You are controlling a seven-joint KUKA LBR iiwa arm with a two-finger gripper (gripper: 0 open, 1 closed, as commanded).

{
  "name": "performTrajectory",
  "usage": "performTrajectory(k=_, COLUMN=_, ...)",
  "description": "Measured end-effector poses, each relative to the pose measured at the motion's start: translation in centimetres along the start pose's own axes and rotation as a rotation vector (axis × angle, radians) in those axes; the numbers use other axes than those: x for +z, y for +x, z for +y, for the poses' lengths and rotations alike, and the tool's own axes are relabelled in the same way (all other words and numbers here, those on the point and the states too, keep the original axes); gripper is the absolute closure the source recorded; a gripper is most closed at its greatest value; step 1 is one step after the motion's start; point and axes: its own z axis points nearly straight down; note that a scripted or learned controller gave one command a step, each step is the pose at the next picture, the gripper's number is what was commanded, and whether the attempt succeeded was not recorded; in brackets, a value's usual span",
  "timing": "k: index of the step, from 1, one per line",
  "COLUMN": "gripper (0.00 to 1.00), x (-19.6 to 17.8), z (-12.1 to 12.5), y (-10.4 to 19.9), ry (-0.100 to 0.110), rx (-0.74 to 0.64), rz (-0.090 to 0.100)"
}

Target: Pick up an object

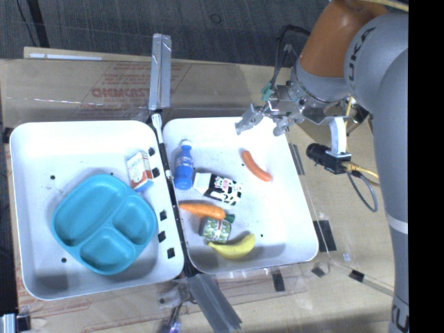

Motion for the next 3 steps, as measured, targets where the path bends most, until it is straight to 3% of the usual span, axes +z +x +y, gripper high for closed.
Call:
performTrajectory(k=1, gripper=0.0, x=16.4, z=-0.4, y=-5.7, ry=-0.001, rx=0.16, rz=0.007)
performTrajectory(k=2, gripper=1.0, x=15.4, z=-0.4, y=-5.7, ry=0.002, rx=0.156, rz=0.006)
performTrajectory(k=3, gripper=1.0, x=1.8, z=-1.5, y=-1.8, ry=-0.004, rx=0.087, rz=0.0)
